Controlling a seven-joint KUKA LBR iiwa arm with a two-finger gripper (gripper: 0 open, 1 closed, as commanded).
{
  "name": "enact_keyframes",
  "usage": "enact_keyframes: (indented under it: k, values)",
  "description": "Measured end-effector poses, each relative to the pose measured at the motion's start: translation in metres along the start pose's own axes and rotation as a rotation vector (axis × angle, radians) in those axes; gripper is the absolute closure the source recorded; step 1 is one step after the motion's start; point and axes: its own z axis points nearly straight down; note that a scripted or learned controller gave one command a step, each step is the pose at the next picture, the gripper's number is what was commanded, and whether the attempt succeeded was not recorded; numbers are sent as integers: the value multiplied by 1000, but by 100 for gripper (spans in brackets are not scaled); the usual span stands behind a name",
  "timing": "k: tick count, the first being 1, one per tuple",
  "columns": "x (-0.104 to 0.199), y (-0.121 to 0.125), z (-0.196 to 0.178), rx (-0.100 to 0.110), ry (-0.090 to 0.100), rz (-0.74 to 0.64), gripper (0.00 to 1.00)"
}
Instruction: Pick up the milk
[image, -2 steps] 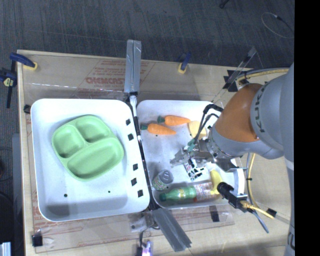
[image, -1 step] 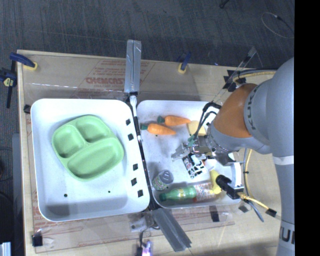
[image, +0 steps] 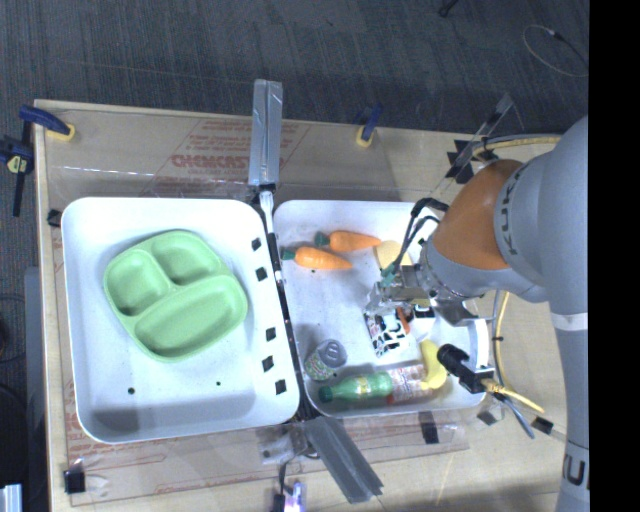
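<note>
Milk, a small white carton with black cow patches (image: 387, 333), lies in the right white bin (image: 300, 225), between the two orange plastic carrots (image: 335, 251) and the green plastic bottle (image: 368, 387); gripper (image: 400, 296) sits directly above the carton's upper end; whether it is wide, narrow or gripping cannot be told; carton appears unlifted; grasp and lift judged outstanding.

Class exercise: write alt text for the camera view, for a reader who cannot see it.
The gripper hangs just above a cow-patterned milk carton in the right bin, among two carrots, a green bottle and a banana. The left bin holds a green divided plate.
</note>
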Motion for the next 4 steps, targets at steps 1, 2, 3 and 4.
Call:
enact_keyframes:
  k: [1,2,3,4]
  values:
    - [1,0,0,1,0,-1,0]
    - [-6,8,18,2,-4,-41,0]
    - [-6,13,3,-11,-5,-48,100]
    - [14,62,14,22,11,-112,100]
